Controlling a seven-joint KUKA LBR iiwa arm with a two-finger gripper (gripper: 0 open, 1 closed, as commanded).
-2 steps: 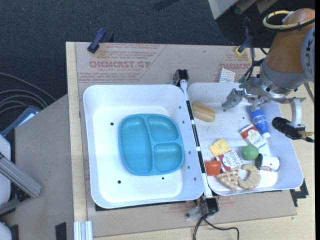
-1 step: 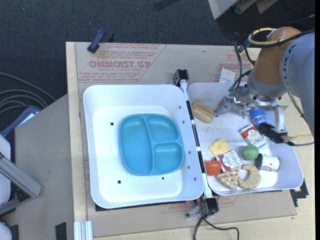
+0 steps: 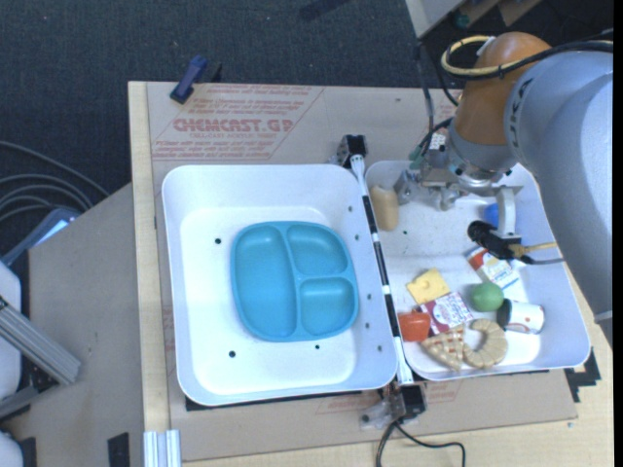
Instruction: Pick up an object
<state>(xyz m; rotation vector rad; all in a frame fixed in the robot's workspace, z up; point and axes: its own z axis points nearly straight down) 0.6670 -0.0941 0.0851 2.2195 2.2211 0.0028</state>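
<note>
Hovering over the right bin (image 3: 428, 246), the jaws, spread not discernible, are risking an empty close: block (image 3: 384, 208) is lying just beside them.

Two white bins (image 3: 185, 261) — one blue divided plate (image 3: 293, 280), roughly nine small items (image 3: 458, 309).

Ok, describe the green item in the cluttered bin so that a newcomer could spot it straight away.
Start at the right-hand bin, the one holding the small items. Go to the cluster at its near end; the green ball sits there, right of the yellow block and above the white cup. It is the one round, plain green piece among them.
</note>
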